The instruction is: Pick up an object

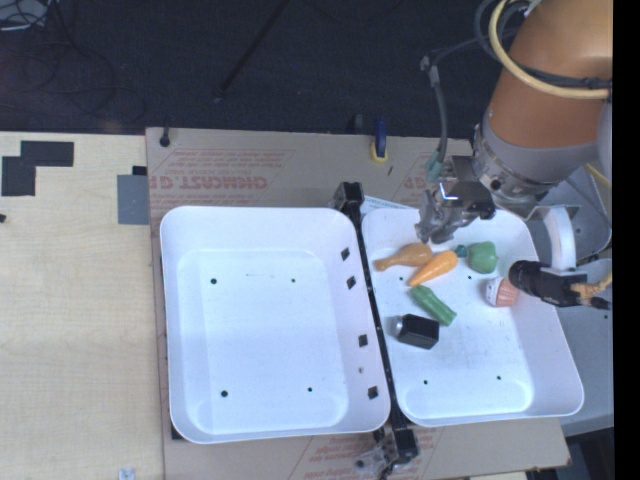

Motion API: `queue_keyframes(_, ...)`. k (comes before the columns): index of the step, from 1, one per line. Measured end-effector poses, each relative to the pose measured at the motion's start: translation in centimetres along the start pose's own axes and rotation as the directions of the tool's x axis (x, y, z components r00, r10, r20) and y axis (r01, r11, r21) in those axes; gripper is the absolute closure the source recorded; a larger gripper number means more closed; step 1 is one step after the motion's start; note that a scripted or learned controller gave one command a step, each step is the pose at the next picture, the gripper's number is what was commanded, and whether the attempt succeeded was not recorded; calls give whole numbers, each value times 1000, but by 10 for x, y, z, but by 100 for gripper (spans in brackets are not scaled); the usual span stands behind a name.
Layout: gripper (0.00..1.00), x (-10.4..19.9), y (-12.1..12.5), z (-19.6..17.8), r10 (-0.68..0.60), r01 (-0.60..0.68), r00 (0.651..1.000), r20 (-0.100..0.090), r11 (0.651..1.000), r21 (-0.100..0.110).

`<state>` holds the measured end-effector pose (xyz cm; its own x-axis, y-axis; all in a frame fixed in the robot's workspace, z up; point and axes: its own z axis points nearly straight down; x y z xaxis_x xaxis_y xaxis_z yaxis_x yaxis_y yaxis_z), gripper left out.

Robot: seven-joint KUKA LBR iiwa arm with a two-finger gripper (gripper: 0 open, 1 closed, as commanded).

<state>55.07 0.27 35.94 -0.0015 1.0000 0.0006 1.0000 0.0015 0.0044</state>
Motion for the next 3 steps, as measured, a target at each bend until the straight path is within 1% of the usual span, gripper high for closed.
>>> queue_keyframes(1,100,5,-53,11,-1,1,1000,0,1000,11)
queue_keyframes(2,100,-14,-75,-80,1,-1,1000,1,1000,-3)
queue_keyframes(3,100,6,-30,-12,-6,6,1000,2,1000,13)
